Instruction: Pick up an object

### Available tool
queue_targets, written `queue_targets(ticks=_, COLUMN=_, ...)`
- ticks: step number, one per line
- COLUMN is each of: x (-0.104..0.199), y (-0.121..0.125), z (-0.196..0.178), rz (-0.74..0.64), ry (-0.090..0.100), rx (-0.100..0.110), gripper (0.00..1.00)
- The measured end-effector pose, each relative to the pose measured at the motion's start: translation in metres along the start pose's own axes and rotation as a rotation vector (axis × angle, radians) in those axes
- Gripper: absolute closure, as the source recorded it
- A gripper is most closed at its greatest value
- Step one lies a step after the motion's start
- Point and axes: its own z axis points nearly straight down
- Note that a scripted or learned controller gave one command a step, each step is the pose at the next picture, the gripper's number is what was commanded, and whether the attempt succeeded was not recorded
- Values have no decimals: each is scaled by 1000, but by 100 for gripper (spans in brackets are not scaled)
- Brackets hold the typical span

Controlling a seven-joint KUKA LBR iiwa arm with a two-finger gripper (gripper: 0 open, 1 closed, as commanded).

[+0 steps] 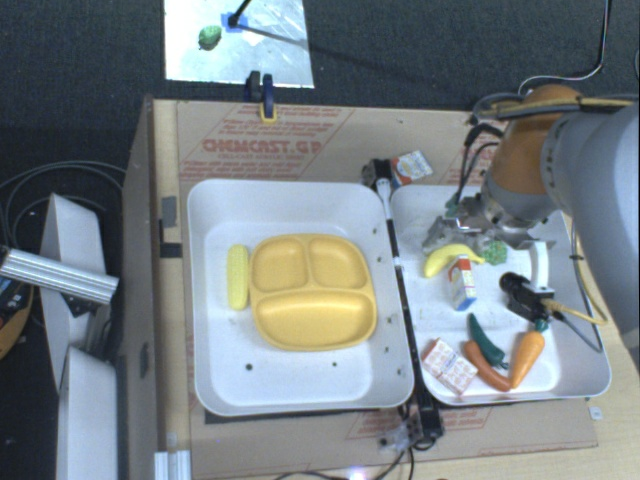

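My gripper (458,230) hangs low over the back of the right bin (585,368), on the grey arm with its orange band. Just in front of it lies a yellow banana (445,260), very close to the gripper tip; nothing shows held. A small white carton (463,285) stands beside the banana, and a green broccoli piece (494,253) lies to its right. Nearer the front lie a green chili (486,336), an orange carrot (527,356), a reddish-orange stick (484,366) and a red-and-white cracker box (449,365).
The left bin (215,368) holds a yellow divided plate (310,290) and a corn cob (237,276). A small packet (410,166) lies on the cardboard behind the bins. The bins' shared rim (398,278) runs just left of the gripper.
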Motion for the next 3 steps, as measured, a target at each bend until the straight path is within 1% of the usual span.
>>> queue_targets(ticks=1, x=11, y=-16, z=0, rz=1, ry=1, rx=0, gripper=0)
queue_targets(ticks=2, x=11, y=-15, z=-11, rz=0, ry=0, rx=-2, gripper=100)
queue_targets(ticks=3, x=11, y=-15, z=-11, rz=0, ry=0, rx=-2, gripper=0)
